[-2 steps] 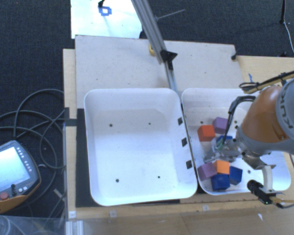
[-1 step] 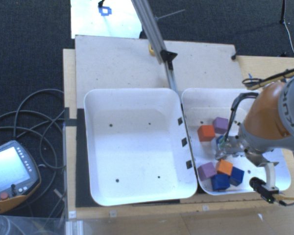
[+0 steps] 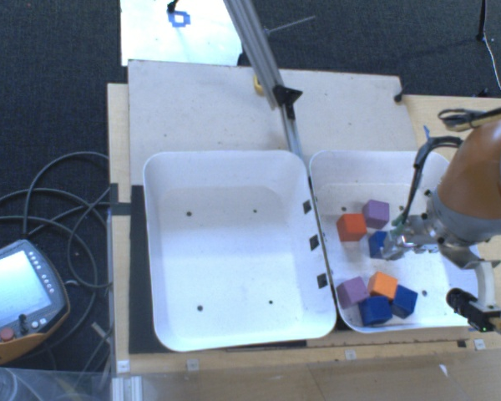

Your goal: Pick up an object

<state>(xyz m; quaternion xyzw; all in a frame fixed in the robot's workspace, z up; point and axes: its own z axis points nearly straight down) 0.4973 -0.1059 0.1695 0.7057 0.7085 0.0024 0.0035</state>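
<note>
The right bin (image 3: 351, 170) holds several small blocks. An orange-red block (image 3: 351, 226) and a purple block (image 3: 377, 214) lie near its middle. A blue block (image 3: 378, 244) sits just below them. At the front edge lie a purple block (image 3: 351, 291), an orange block (image 3: 383, 285) and two blue blocks (image 3: 375, 310) (image 3: 404, 301). My gripper (image 3: 395, 247) reaches in from the right and hangs right beside the middle blue block, its tip touching or nearly touching it. The arm's orange band (image 3: 480, 174) hides the bin's right part.
The left bin (image 3: 163, 224) stands beside the right one, sharing a wall with black clips (image 3: 314, 242). A metal pole (image 3: 255, 44) slants over the board behind the bins. A teach pendant (image 3: 17, 299) and cables lie far left.
</note>
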